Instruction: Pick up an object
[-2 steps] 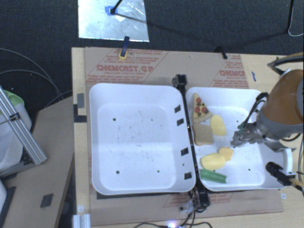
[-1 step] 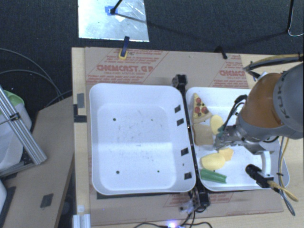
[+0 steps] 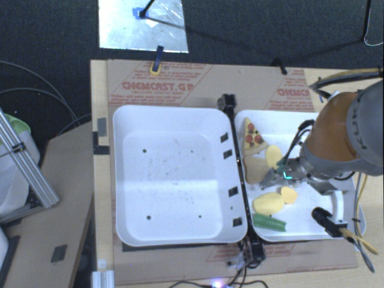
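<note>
Task items sit in the right shallow white bin: toy pizza slice with red dots, pale yellow rounded piece, yellow potato-shaped lump, green pod-like stick. Gripper hovers just above the tan flat piece; can't tell its opening. Cardboard base reads "CHEMCAST GP" in red.

A brown cardboard sheet printed with red lettering is lying under the two bins at the middle of the view. At twelve o'clock a shiny metal plate is resting on the dark carpet, with a blue-and-yellow clamp sitting at its lower edge. At nine o'clock aluminium rails are leaning across a tan table.
</note>
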